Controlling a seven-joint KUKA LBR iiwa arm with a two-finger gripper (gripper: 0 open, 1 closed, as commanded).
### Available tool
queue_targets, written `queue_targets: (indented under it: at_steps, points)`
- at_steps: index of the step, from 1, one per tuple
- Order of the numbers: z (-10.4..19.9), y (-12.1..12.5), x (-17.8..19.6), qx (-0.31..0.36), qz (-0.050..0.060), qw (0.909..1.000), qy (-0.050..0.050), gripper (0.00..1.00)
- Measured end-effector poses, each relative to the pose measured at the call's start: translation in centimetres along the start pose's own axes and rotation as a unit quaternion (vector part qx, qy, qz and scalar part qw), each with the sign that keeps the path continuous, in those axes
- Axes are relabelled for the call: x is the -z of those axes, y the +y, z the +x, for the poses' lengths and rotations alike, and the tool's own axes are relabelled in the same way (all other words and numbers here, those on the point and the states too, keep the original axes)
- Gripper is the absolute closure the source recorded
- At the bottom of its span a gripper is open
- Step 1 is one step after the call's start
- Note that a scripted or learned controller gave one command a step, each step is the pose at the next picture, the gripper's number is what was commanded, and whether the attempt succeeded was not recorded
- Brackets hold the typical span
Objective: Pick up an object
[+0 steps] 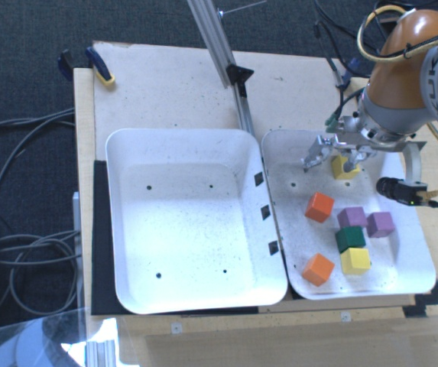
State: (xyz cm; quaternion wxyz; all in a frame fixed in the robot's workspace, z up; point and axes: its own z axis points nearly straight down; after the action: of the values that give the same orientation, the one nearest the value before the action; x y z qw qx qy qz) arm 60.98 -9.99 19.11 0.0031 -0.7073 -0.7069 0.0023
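While the gripper (346, 157) hangs over the right bin's (413, 270) far edge, its fingers pinch a yellow block (346, 167). Orange, purple, green and yellow blocks lie nearer the bin's front edge.

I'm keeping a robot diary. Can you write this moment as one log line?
arm: over right bin | gripper: by yellow block | hold: unclear | left bin: no blocks

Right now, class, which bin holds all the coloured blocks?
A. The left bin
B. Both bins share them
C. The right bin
C: the orange block, purple block, green block and yellow block all lie in the right bin.
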Motion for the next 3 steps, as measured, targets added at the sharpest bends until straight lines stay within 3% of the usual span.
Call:
queue_targets:
  at_steps: [1,2,3]
  points:
    - [-0.3,0.1,-4.3,0.0,-0.001,1.0,0.0,0.0]
    - [-0.3,0.3,-2.9,0.0,-0.005,1.0,-0.001,1.0]
    - [0.0,0.4,3.6,0.001,-0.008,1.0,-0.001,1.0]
